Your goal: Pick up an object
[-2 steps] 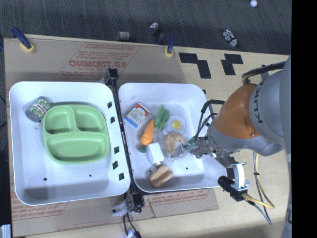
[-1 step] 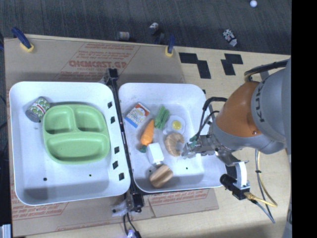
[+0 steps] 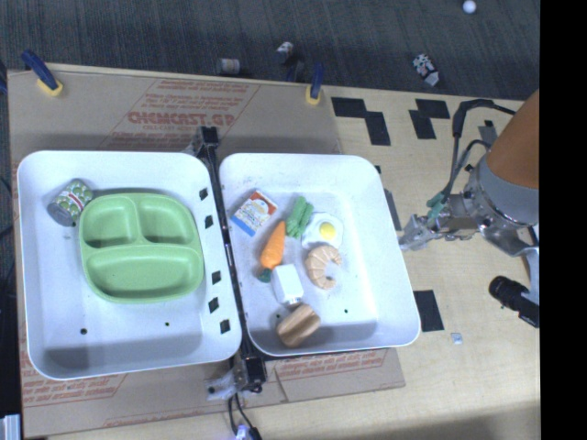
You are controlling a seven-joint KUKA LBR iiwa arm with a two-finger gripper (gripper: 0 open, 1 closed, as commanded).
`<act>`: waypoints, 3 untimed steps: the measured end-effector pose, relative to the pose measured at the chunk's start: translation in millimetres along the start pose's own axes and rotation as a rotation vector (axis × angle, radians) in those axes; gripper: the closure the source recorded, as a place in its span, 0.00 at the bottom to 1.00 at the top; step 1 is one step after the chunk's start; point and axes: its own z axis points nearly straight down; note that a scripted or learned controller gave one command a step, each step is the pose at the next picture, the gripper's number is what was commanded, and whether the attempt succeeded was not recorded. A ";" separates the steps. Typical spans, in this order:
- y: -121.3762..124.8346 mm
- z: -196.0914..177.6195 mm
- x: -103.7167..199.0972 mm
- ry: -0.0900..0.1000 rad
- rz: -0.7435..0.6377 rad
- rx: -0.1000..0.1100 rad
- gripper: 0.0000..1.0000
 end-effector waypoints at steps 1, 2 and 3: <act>-2.4 112.3 49.6 0.007 -0.001 0.010 1.00; -2.3 111.9 49.1 0.005 -0.001 0.009 0.00; 1.0 183.0 59.8 0.004 0.003 -0.003 0.00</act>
